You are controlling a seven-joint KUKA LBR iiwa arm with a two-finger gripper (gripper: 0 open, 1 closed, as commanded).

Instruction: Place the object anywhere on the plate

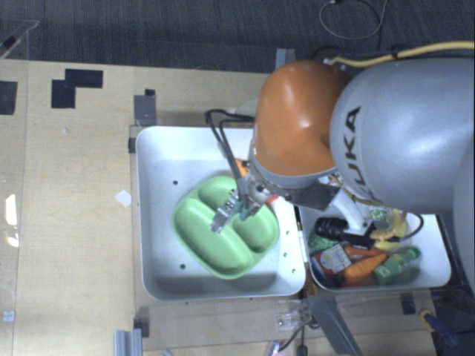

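Gripper (236,210): mine, low over the green plate; I cannot tell what state it is in.
Plate (223,232): directly beneath my gripper, lying in the left bin (159,199).
Object: I cannot tell which it is; several items sit piled in the right bin (438,269), beyond my wrist.
Carrot (364,267): among that pile.

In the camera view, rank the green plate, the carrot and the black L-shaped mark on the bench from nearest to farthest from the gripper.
1. Green plate: directly under the gripper, in the left bin.
2. Carrot: in the right bin, to the gripper's right.
3. Black L-shaped mark: on the bench, far upper left.
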